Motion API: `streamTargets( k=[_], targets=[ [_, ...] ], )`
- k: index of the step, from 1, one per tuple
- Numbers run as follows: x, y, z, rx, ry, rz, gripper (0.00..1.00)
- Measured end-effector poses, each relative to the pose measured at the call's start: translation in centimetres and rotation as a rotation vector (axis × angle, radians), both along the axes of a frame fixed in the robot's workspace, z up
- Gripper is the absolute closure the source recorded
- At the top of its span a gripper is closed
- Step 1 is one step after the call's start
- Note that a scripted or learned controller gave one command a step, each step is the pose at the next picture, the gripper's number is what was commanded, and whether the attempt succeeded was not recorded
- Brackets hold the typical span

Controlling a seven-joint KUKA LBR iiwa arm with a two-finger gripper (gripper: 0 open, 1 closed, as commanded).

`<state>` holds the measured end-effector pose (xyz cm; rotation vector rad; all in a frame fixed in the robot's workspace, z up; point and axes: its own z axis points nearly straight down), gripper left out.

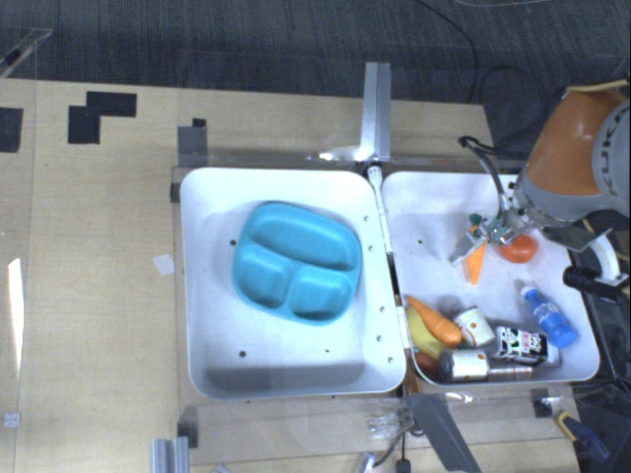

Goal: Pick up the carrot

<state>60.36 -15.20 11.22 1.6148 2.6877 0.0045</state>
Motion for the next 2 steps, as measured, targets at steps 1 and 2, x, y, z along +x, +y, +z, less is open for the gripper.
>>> streamTargets(
  k=[1,2],
  targets=[
    [0.3,-1.6,-2.4,0.001,-0.004,-0.19,0.0],
    [0.6,-1.4,-1.0,0.002,-0.013,-0.186,1.0]
  ],
)
